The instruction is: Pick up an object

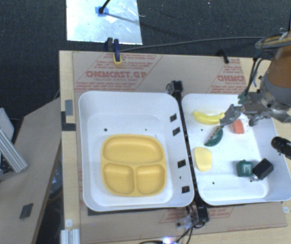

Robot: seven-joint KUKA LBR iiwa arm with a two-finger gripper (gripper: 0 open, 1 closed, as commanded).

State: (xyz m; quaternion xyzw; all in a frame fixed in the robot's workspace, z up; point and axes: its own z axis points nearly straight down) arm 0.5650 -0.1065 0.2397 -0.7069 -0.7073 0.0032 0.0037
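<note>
My gripper [240, 120] hangs over the back of the right bin [280, 187], fingers spread open. A small orange-red piece [238, 128] lies on the bin floor just below the gap between the fingers; whether they touch it cannot be made out. Left of the gripper lies a yellow banana [208, 117], with a teal crescent-shaped piece [214, 138] right in front of it. Nearer the front sit a pale yellow lump [203, 158], a teal block [244, 168] and a black block [263, 169] beside it.
The left bin [92, 136] holds a yellow three-compartment tray [133, 164]. A black divider with clips [182, 136] runs between the bins. Cardboard [135, 72] lies under both bins, and a clamp [116, 50] stands at its back edge.
</note>
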